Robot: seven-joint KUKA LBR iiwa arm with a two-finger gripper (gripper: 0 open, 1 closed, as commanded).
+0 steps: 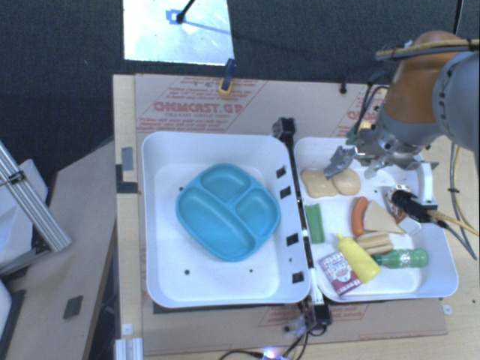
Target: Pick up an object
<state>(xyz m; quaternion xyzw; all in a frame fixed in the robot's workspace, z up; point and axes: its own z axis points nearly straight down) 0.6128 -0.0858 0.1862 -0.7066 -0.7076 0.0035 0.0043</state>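
My gripper (355, 163) hangs over the back of the right bin (442, 276), its two fingers spread apart with nothing between them. One grey finger (340, 159) is just above two tan food pieces (321, 184) that lie side by side on the bin floor. Further forward lie an orange-red sausage (359, 214), a green block (314, 223), a yellow bottle (358, 257), a green bottle (401, 259), a red packet (339, 272) and a tan bun (373, 241). The arm's wrist hides the bin's back right corner.
The left bin (161, 276) holds a blue divided plate (227, 211). A black clip strip (292, 201) runs along the wall between the two bins. Cables (457, 223) trail over the right bin's right rim.
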